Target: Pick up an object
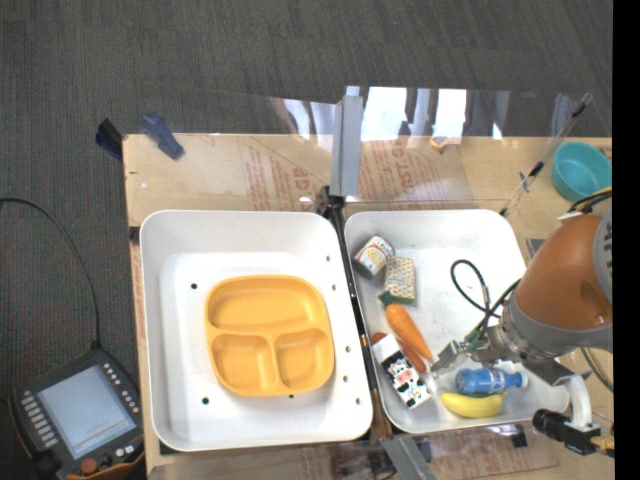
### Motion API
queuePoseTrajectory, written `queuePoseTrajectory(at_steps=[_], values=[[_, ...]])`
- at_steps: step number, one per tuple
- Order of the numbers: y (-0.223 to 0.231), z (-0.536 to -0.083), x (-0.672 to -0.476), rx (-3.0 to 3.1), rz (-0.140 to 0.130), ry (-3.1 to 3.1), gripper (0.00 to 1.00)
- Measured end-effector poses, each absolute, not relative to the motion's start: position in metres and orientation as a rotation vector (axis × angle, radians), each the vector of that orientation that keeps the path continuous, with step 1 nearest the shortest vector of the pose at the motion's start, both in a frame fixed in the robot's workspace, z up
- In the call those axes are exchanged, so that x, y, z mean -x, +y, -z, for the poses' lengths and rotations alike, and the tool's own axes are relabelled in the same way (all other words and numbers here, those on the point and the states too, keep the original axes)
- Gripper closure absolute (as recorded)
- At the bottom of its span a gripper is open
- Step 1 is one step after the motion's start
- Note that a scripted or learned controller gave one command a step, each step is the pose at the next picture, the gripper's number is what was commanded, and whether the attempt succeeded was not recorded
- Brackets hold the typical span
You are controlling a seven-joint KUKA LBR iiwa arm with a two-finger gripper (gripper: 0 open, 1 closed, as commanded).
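Cardboard-topped bench on grey carpet; two white bins; gripper state unclear.

The arm is bulky and rounded, with a broad orange band capping a grey wrist section below it. A thin black cable loops out at the wrist's ten o'clock. Toward eight o'clock the wrist narrows into a small, metallic gripper, its details too blurred to read; it seems to carry dark fittings.
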State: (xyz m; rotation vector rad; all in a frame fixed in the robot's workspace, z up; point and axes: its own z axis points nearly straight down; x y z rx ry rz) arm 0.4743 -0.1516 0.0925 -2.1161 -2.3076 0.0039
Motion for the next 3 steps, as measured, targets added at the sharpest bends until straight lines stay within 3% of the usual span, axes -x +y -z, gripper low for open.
queuePoseTrajectory(at_steps=[1, 2, 3], values=[[-0.088, -0.085, -0.556, 1.771, -0.001, -2.591, 0.00], [-0.089, -0.093, -0.555, 1.775, -0.004, -2.582, 1.00], [-0.072, -0.230, -0.558, 1.807, -0.004, -2.566, 1.00]])
